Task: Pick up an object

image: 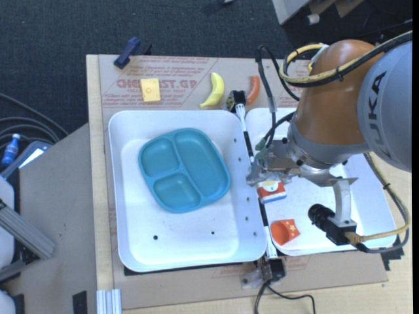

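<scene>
Two bins: blue divided plate (pixel 184 169) sits left-center. Gripper (pixel 262 173) hovers mid-frame just above a red-and-white carton (pixel 271 190), can't tell its grip. Arm (pixel 357 103) reads "KUKA"; cardboard (pixel 167 80) lettering is partly covered.

The arm (pixel 353 103) covers most of the right bin (pixel 373 188), hiding its far edge and whatever lies beneath. The gripper (pixel 262 172) sits low under the wrist, its fingers too obscured to read. A small red-and-white packet (pixel 272 190) (its print illegible) shows just below it. The board's red lettering (pixel 157 84) is partly covered.
</scene>
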`<state>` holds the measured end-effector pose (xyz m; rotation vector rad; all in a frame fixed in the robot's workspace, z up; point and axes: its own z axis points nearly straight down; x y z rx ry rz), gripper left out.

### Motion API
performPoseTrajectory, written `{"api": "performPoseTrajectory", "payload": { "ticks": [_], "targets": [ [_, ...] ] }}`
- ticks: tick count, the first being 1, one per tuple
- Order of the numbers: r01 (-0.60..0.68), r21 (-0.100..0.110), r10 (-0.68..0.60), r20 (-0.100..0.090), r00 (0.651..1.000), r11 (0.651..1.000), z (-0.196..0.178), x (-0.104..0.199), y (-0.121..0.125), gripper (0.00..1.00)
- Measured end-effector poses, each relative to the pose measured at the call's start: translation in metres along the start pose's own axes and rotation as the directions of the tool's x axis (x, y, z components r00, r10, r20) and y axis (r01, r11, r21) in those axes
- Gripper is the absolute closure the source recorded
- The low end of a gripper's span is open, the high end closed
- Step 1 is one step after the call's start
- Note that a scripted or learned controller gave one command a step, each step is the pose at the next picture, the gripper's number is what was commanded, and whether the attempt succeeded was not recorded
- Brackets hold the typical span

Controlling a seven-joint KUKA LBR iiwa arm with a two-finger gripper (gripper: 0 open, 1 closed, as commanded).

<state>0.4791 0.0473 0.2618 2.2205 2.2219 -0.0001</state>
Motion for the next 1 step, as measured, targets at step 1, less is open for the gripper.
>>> {"api": "performPoseTrajectory", "payload": {
  "ticks": [1],
  "targets": [
    [0.000,0.000,0.000,0.000,1.000,1.000,-0.0040,0.0163,0.0000,1.00]
  ]
}}
